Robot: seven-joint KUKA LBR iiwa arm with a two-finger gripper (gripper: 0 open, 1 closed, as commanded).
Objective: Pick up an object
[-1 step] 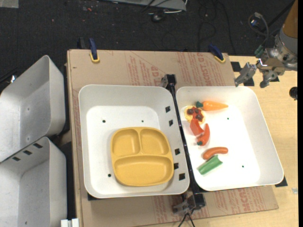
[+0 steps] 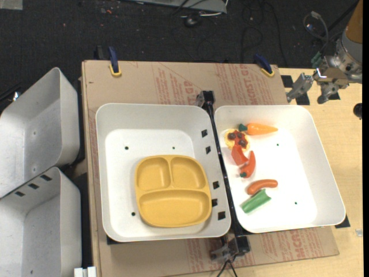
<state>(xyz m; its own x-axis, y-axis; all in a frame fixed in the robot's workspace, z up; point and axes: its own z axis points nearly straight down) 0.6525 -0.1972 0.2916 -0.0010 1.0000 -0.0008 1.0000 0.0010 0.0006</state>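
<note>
Carrot [image 2: 262, 129] lies in right bin [image 2: 323, 154]; arm's jaws [image 2: 315, 89] hover beyond, spread wide, empty.

Dark speckled floor [image 2: 52, 33], loose cables [image 2: 253, 36]

One camera looks down at a slant from above the bench [image 2: 173, 79]. It stands back, taking in both bins [image 2: 109, 154] and surrounding floor.

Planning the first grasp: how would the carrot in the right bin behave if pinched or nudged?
The carrot looks like smooth toy plastic, so probably stiff, light and somewhat slippery. Its round, tapered body lies on its side, so a nudge may roll it in an arc. The gripper hangs outside the bin.
</note>
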